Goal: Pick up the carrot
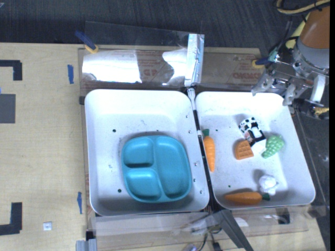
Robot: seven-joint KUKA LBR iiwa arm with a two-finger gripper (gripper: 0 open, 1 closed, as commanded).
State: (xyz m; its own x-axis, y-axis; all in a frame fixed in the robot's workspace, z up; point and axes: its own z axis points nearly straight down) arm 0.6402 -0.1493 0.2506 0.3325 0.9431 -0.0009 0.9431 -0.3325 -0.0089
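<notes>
An orange carrot (209, 151) with a small green top lies lengthwise against the left wall of the right bin (293, 161). A second carrot-like orange piece (243, 197) lies sideways along that bin's front wall. My gripper (275, 92) hangs over the bin's far right corner, well away from both carrots. Its two fingers (289, 97) stand apart, open, with nothing between them.
The right bin also holds a black-and-white cow toy (251, 129), an orange wedge (243, 150), a green grape bunch (272, 145) and a small white item (268, 182). A blue divided plate (156, 167) sits in the left bin (104, 114). A clear plastic panel (141, 61) stands behind the bins.
</notes>
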